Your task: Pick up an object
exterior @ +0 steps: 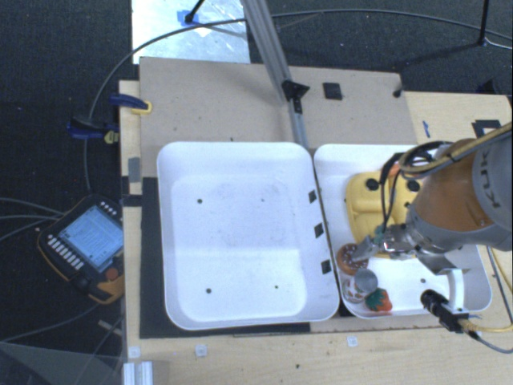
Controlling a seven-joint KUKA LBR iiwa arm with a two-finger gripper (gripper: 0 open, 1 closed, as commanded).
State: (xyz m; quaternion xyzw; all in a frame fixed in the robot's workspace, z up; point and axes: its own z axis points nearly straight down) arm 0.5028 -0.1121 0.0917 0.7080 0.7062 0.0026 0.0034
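The arm (461,199) comes in from the right and hangs over the right bin (333,175). Its gripper (377,245) sits low over the middle of that bin — I cannot tell if it is open or closed, because the wrist hides it.

A yellow object (365,199) lies near the far edge of the right bin, partly under the arm. Near the bin's left wall and front corner are three small things — a brown round object (349,257), a grey object (365,281) and a small orange and green object (377,300). They lie close together, just beside the gripper.

The left bin (240,231) sits next to it, touching along the middle edge. A handheld controller (84,243) rests off the bench's left edge.
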